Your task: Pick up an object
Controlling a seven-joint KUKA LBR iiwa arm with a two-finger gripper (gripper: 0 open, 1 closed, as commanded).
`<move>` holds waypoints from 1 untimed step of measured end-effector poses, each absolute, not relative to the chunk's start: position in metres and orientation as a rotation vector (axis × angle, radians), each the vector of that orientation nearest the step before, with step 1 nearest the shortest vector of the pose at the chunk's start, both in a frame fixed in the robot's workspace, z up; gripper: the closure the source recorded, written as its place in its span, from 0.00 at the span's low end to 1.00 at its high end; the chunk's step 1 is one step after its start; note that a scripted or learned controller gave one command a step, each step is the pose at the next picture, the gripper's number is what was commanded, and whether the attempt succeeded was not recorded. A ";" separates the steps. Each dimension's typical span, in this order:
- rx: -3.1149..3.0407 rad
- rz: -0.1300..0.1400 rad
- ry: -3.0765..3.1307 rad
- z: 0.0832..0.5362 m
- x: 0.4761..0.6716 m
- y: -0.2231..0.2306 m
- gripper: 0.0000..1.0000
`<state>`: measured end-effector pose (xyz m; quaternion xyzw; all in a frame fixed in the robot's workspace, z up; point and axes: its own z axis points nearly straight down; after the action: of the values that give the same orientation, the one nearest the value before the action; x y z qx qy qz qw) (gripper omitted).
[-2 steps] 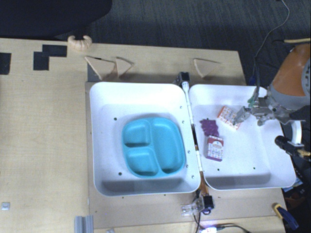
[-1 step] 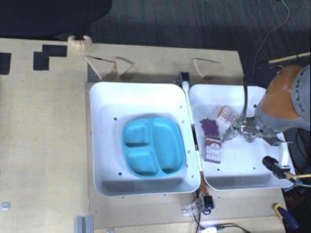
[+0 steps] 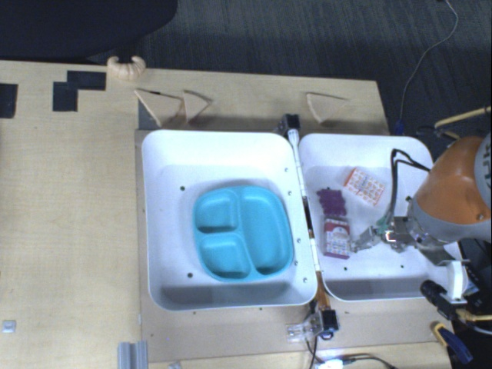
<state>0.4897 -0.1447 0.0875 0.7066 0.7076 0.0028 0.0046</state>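
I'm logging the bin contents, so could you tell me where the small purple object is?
The purple object lies in the right bin, near its left wall, just above a small red-and-white packet.

A robotics lab is suggested by a plywood bench (image 3: pixel 69 229), two fixed white bins (image 3: pixel 161 206), loose cables (image 3: pixel 430 48) and grey carpet (image 3: pixel 307 21).
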 end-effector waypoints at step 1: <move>2.210 0.014 2.213 0.099 0.492 -0.145 1.00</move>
<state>0.4921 -0.1447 0.0990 0.7065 0.7077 0.0046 0.0071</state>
